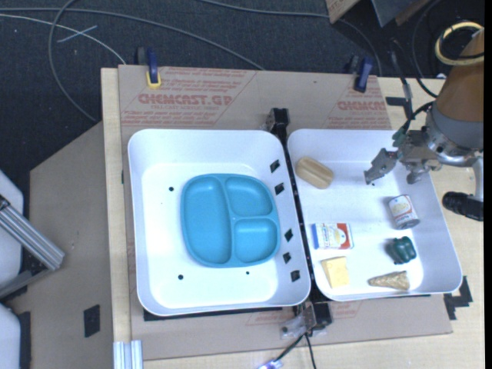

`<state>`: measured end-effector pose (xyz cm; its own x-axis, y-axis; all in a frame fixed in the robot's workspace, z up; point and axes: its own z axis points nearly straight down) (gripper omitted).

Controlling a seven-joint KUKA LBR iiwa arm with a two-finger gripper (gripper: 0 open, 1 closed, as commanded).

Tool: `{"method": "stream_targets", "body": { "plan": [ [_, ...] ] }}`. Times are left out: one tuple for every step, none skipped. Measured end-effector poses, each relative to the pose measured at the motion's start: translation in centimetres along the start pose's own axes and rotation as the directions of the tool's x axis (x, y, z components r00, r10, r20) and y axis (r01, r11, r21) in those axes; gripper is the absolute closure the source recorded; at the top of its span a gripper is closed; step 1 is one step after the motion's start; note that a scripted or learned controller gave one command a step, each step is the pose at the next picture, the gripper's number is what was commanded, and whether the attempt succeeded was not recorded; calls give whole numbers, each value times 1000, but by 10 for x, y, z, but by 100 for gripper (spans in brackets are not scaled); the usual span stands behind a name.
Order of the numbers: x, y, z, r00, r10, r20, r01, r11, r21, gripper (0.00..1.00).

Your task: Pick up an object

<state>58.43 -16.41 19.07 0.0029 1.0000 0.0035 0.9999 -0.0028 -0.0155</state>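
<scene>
The right bin [361,194] holds several small objects: a tan bread roll [314,172], a small tin can [402,211], a dark green piece [400,249], a red, white and blue carton [332,236], a yellow cheese block [334,270] and a tan wedge [390,280]. My gripper [397,166] hangs over the bin's upper right part, above the can and to the right of the roll. Its two fingers are spread apart and nothing is between them.
The left bin [154,206] holds a blue divided plate [230,219]. Black clips [278,118] join the two bins along the middle. A cardboard sheet [184,91] lies under both bins, held by blue clamps [153,66]. Cables run across the dark floor behind.
</scene>
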Motion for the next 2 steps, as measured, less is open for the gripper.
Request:
{"method": "stream_targets", "body": {
  "plan": [
    [0, 3, -8, 1000, -3, 3, 3, 1000, -15, 0],
    [3, 2, 54, 1000, -3, 1, 3, 1000, -10, 0]
  ]
}}
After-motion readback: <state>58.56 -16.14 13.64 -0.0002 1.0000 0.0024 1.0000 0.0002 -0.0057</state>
